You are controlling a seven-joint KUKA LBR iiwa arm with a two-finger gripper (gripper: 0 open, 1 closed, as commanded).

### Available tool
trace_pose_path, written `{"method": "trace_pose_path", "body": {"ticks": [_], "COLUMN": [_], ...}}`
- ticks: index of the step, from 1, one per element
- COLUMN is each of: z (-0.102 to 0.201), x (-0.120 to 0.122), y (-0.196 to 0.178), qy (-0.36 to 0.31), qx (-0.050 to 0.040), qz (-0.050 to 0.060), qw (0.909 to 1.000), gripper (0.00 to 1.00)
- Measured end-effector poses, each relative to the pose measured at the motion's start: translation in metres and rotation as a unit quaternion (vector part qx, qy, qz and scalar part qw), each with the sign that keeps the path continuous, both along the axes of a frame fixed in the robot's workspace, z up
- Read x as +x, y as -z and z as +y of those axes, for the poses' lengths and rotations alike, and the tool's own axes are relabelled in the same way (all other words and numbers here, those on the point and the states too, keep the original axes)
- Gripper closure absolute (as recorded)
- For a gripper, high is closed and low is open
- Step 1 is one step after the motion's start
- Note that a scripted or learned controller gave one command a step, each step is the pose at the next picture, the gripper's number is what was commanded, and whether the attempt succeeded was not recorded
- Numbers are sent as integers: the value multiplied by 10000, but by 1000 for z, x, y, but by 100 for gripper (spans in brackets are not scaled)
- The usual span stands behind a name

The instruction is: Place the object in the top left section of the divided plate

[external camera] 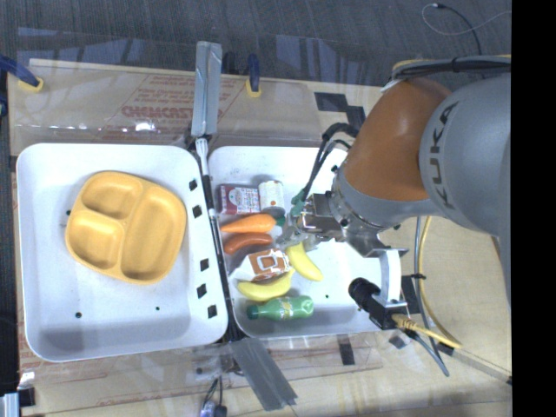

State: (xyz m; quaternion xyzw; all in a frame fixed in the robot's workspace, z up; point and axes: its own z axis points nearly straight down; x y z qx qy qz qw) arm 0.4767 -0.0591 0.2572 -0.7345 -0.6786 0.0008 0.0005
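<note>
**Arm over the right bin, plate waiting in the left**

From my seat, the left bin (43, 320) holds the yellow divided plate (126, 226), lying a little tilted, with two small sections on its left side and one long section on its right. I see nothing in any of them, the top left one included.

Past the divider, the right bin (339, 315) carries a cluster of items along its left half: a dark red carton (238, 199) with a small can (271, 193) just beside it, then an orange carrot (249, 223) and a second orange piece (243, 241) under it, a small printed box (268, 262), a banana (263, 288) below that, another yellow banana (305, 263) standing slanted, and a green bottle (282, 308) lying nearest the front wall.

The gripper (300, 226) sits low over this pile, close to the carrot's right tip and the slanted banana. I cannot tell whether it is released or clenched, nor whether it has anything.

The grey and orange arm (417, 146) covers the bin's right side.
</note>
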Motion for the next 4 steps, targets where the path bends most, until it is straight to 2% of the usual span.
{"method": "trace_pose_path", "body": {"ticks": [1, 2, 3, 4], "z": [82, 84, 146, 203], "x": [-1, 0, 21, 25], "y": [62, 4, 13, 158], "qy": [-996, -1131, -1881, -2087], "qx": [5, 5, 2, 8], "qz": [22, -2, 3, -85], "qw": [9950, 9936, 9822, 9779], "gripper": [100, 100, 100, 100]}}
